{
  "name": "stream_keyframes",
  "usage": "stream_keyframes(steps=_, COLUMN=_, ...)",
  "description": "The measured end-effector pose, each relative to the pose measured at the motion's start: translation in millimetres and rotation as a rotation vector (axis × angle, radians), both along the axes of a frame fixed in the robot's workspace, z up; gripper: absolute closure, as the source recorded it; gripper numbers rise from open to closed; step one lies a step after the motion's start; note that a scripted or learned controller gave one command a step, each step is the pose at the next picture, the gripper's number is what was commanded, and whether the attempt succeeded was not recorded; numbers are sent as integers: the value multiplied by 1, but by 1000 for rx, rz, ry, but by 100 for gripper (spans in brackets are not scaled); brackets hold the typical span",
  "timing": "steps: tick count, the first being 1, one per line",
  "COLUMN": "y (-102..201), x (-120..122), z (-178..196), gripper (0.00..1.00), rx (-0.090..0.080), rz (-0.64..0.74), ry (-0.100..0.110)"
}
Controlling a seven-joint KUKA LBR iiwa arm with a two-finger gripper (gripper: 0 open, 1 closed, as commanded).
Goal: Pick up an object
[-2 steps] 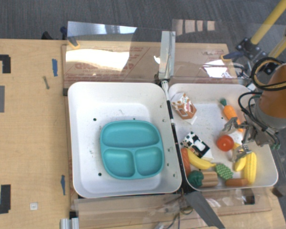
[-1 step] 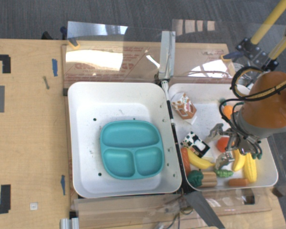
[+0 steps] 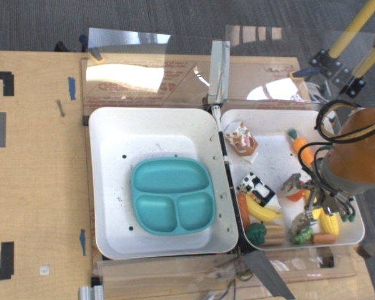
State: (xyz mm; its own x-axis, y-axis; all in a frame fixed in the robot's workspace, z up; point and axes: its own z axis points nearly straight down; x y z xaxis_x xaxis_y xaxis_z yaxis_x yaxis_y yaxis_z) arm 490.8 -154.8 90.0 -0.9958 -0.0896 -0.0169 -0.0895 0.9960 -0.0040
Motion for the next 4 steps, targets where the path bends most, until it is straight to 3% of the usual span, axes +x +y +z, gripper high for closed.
stream_keyframes(steps=1, y=1, x=4, z=13, gripper=100, rx=-3, rz=2, ry=-12)
stream_keyframes(steps=2, y=99, x=32, z=209, gripper=100, rx=6, rz=-196, ry=3)
stream_keyframes(steps=3, y=133, x=108, z=184, gripper=100, rx=5, rz=-152, ry=11)
stream_keyframes(steps=4, y=280, x=128, z=169, gripper=100, rx=11, rz=-351, ry=11)
